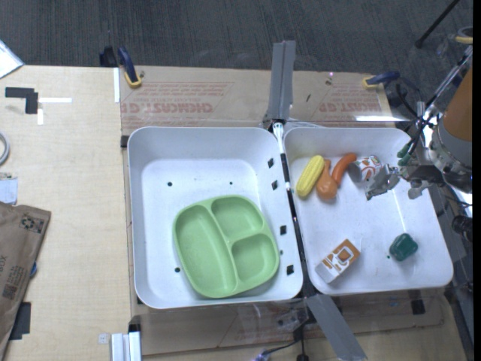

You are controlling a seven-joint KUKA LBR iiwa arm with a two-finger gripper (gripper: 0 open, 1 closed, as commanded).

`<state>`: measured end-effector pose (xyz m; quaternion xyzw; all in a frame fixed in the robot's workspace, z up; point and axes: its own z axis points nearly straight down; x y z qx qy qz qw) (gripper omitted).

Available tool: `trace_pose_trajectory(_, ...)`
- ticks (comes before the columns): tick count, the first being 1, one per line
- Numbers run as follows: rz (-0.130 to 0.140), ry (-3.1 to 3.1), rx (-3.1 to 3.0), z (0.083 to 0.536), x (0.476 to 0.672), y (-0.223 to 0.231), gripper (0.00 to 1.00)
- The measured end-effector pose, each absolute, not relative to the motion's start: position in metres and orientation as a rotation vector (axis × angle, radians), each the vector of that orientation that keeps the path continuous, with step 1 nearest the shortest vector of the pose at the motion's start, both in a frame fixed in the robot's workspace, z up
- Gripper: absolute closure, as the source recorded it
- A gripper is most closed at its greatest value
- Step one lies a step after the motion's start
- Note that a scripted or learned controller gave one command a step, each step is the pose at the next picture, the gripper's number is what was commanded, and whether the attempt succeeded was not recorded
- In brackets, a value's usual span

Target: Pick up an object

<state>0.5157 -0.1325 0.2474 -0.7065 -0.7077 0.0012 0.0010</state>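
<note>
Because the arm comes in from the right, your pincer [394,180] hangs over the upper right part of the right bin [428,277], and you can see nothing caught in it. Whether it is spread or pressed together, you cannot tell at this slant.

Just to its left lies a small white and orange object [366,168], the nearest candidate. Further left, the orange carrot [334,176] and the yellow corn cob [310,175] lie side by side, touching, which makes either harder to take alone. Below the pincer and a little right sits a small green object [403,247], well apart from the rest. Below and to its left a white and orange carton [337,259] lies flat. Far to the left, the green divided plate [225,245] rests in the left bin [143,201].

You would judge the pick not yet made.
</note>
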Motion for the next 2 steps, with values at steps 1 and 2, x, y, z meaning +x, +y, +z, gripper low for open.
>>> trace_pose_trajectory(1, 0.002, -2.347, -2.086, 0.094, 0.496, -0.094, 0.00)
trace_pose_trajectory(2, 0.001, -2.379, -2.050, 0.191, 0.488, -0.076, 0.00)
